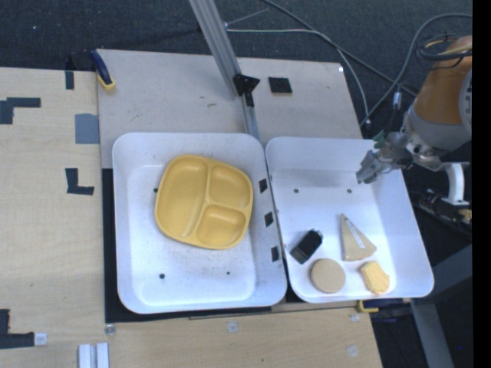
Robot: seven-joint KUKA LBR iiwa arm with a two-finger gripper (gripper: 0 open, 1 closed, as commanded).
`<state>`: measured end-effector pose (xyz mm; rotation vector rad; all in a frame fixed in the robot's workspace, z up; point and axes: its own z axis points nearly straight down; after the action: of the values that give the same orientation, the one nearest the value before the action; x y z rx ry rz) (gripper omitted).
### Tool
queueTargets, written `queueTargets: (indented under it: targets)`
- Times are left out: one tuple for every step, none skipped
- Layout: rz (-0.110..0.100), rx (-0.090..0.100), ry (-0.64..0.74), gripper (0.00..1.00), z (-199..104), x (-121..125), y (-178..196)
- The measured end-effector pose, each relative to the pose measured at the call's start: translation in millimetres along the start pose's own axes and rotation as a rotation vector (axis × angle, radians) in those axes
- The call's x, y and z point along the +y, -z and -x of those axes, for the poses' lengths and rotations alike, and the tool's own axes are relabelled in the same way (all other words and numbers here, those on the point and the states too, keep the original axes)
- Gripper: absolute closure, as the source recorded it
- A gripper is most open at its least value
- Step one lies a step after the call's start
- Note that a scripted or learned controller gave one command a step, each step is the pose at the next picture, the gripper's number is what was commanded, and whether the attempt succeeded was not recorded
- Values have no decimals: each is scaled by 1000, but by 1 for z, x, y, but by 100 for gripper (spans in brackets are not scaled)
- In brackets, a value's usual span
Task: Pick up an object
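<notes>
In the right bin [322, 159] lie a small black block [306, 245], a pale wedge-shaped piece [356, 239], a round tan disc [328, 275] and a yellow lump [375, 277], all grouped near the front. My gripper [367, 172] hangs over the bin's back right part, well behind these objects and apart from them. Nothing shows between its fingers. The left bin [134, 228] bears a yellow divided plate [204, 202].
A slanted metal pole [222, 44] crosses the back of the bench and ends at a black clamp [245, 84] between the bins. Cables [322, 37] run behind the right bin. A blue and yellow tool [102, 69] lies at the back left.
</notes>
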<state>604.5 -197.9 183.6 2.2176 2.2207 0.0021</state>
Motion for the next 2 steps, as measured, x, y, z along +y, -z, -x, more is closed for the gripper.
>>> queueTargets:
  targets:
    - [1,0,0,100,-1,-5,62]
    - [-2,1,0,100,-1,-4,84]
